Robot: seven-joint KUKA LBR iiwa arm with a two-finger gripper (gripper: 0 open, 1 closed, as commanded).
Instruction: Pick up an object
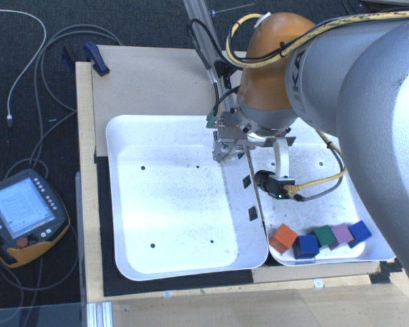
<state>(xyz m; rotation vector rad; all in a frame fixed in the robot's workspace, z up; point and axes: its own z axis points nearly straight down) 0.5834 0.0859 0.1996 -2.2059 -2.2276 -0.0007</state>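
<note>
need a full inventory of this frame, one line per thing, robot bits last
bins: 2, white, side by side on the bench; left and right
blocks: 5, orange, two blue, green, pink; clustered at the near edge of the right bin
teach pendant: 1, grey with orange edge, on the floor left of the bench
clamp: 1, blue, far left corner of the bench
cables: several, white and grey, on the floor to the left
arm: 1, grey with an orange band, reaching in from the right
gripper: 1, dark metal, over the bins' shared rim, far from the blocks
</note>
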